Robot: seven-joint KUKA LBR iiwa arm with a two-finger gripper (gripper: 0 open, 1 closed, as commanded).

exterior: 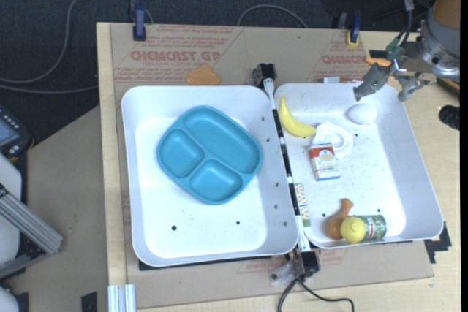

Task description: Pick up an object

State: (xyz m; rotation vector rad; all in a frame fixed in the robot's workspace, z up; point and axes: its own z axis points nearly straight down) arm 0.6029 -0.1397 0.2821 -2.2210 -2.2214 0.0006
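Camera view: the pincer (387, 81) hangs spread and empty over the far right corner of the right bin (413, 157). Candidate objects lie nearer the camera and leftward: a smooth curved banana (295, 123), long axis roughly diagonal, and a small printed carton (324, 161). The left bin (139, 179) holds a blue compartment plate (209, 154).
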